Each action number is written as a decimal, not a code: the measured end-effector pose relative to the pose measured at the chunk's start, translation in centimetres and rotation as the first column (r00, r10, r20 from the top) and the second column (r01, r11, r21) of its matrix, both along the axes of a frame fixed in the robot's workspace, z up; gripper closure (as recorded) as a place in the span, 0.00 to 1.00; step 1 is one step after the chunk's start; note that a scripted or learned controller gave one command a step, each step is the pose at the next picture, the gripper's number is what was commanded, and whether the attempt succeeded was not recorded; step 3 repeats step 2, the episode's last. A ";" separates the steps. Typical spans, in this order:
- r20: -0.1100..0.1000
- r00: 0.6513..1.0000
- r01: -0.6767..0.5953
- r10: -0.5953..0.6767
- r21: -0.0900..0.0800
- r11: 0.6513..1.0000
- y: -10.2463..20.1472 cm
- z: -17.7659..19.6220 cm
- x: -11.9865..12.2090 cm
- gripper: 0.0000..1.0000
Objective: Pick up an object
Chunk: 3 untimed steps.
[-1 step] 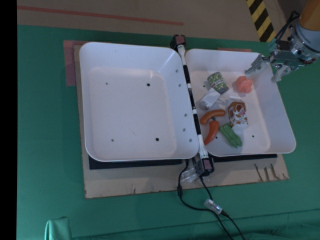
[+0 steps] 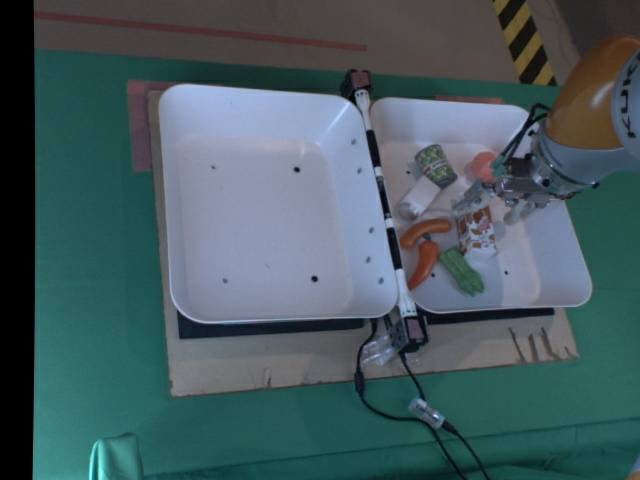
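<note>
Reaching in from the right, the grey robot arm (image 2: 600,98) with its orange band hangs low over the right bin (image 2: 560,258). Its gripper (image 2: 500,193) points down at the toys near the middle of that bin. I cannot tell how the gripper is set, because it is too small and dark to make out.

All the toys are in the right bin. A small carton with red pictures on it (image 2: 477,231) stands just under the gripper, and it looks like it is touching or almost touching it. I cannot tell if the gripper has it. A round orange-red thing (image 2: 484,164) peeks out beside the gripper, toward the back of the bin. A green patterned cup (image 2: 435,164) lies tilted near the back left of the bin. A white bottle (image 2: 418,201) lies just below the cup, touching it or very close. An orange sausage shape (image 2: 426,231) lies in front of the bottle. A red-orange chili pepper (image 2: 424,260) lies just in front of that, near the left wall. A green bumpy vegetable (image 2: 463,272) lies beside the pepper, below the carton.

The left bin (image 2: 200,118) sits next to the right one. Both bins rest on a brown board (image 2: 200,368) on a green cloth (image 2: 90,268). A black cable (image 2: 400,398) runs out in front.
</note>
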<state>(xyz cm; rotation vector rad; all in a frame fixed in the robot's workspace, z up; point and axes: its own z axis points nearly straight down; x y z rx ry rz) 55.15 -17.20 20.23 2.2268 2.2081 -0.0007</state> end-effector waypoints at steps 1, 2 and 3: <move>0.012 1.000 0.007 -0.007 -0.006 1.000 -0.3 1.5 0.2 1.00; 0.009 1.000 -0.002 0.002 -0.002 1.000 3.2 15.7 4.4 1.00; 0.009 1.000 -0.002 0.002 -0.002 1.000 3.2 15.7 4.4 1.00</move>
